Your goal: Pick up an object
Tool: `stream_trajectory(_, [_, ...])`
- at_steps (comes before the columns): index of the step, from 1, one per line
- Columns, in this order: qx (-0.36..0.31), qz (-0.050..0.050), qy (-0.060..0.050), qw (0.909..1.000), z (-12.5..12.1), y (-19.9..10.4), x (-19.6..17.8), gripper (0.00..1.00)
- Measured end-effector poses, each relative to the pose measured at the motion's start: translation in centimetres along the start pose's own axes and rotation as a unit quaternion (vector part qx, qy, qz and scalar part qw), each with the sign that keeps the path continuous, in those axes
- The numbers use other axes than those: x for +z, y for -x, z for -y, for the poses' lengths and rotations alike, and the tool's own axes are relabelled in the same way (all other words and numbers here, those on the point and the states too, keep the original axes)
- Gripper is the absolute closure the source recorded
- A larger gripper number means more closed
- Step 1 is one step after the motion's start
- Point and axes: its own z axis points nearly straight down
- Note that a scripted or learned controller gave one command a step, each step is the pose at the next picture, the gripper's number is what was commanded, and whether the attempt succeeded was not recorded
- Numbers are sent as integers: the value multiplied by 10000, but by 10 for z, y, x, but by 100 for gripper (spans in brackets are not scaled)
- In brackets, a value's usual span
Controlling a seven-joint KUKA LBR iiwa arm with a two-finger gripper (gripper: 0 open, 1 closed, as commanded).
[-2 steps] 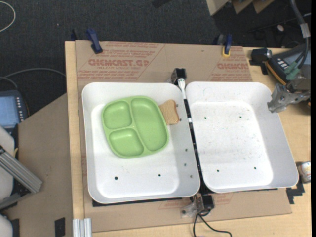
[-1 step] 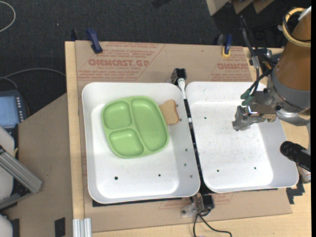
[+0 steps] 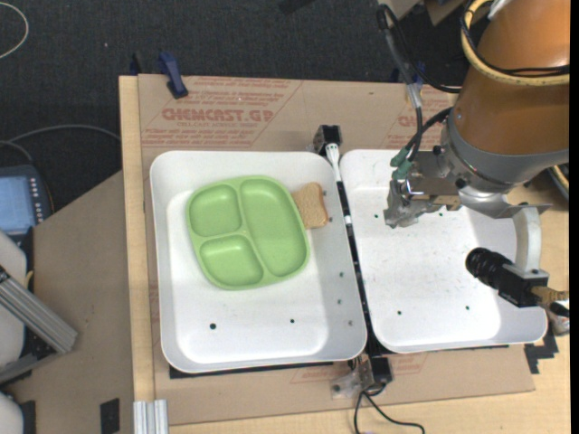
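Gripper [image 3: 399,213] hangs over the right bin [image 3: 425,315]; whether it grasps anything cannot be judged. Nearest object, a tan sponge [image 3: 312,205], lies to its left in the left bin [image 3: 181,269], long axis near-to-far, touching the green plate [image 3: 246,233].

A light green three-compartment plastic plate [image 3: 248,233] lies flat at centre-left of the frame in the left white bin [image 3: 181,315], a small tan sponge-like block [image 3: 312,205] touching its upper-right rim.
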Motion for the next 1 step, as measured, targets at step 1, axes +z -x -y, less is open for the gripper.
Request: stream_trajectory(1, [23, 0, 23, 10000, -1, -33, -65, 100])
